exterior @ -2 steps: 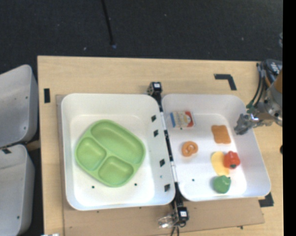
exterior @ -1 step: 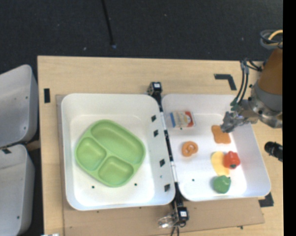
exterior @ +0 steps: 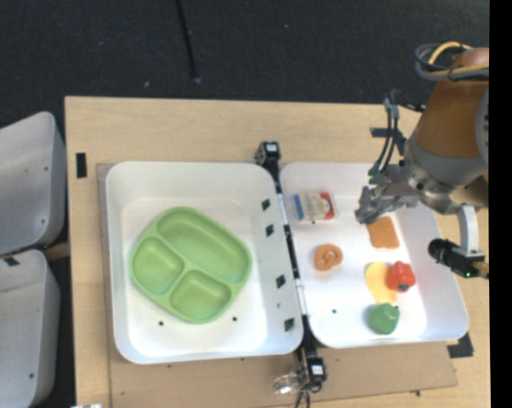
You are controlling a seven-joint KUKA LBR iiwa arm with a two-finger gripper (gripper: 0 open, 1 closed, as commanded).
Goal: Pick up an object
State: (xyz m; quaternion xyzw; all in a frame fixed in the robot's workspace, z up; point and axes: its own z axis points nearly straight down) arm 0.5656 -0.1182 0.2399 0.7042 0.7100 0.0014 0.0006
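On the pale wooden surface (exterior: 86, 134), my left bin (exterior: 120, 228) holds a green three-compartment plate (exterior: 190, 264), while my right bin (exterior: 443, 313) carries a small packet (exterior: 313, 206) with red and blue print too blurred to read at 10 o'clock, an orange ring (exterior: 327, 257) near centre, a tan block (exterior: 384, 233) at 2 o'clock, and a yellow piece (exterior: 376, 279), a red piece (exterior: 400, 275) and a green piece (exterior: 382, 317) clustered towards 5 o'clock. My tool (exterior: 377, 206) hangs over the tan block's upper edge; I cannot tell how wide it stands or whether it grips anything.
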